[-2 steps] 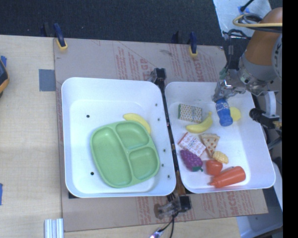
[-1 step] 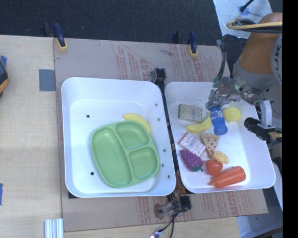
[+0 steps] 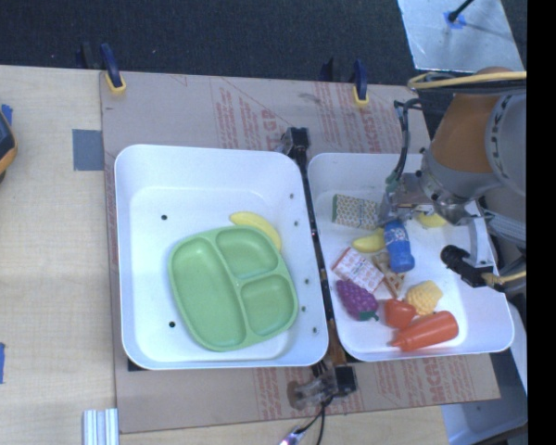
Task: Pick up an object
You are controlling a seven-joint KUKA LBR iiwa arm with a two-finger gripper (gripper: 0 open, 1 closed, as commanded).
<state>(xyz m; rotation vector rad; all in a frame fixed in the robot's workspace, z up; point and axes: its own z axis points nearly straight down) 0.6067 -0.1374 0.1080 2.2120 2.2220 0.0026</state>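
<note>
- Pincer (image 3: 396, 213) low over the right bin (image 3: 489, 337), just at the top of a blue bottle (image 3: 398, 246) — open or closed, cannot tell.
- Bottle lying among crowded toy food: yellow piece (image 3: 368, 243) touching its left, corn (image 3: 423, 296), grapes (image 3: 357, 298), carrot (image 3: 426, 332) nearby.
- Likely slip — rounded bottle rolling out of a skewed pinch.
- Risk of nudging neighbours, or catching two things at once.
- Left bin (image 3: 130, 248) holding a green tray (image 3: 232, 287) and a banana (image 3: 257, 224), well apart.

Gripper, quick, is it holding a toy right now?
Gripper: cannot be told; it is low in the right bin, at the blue bottle.
</note>
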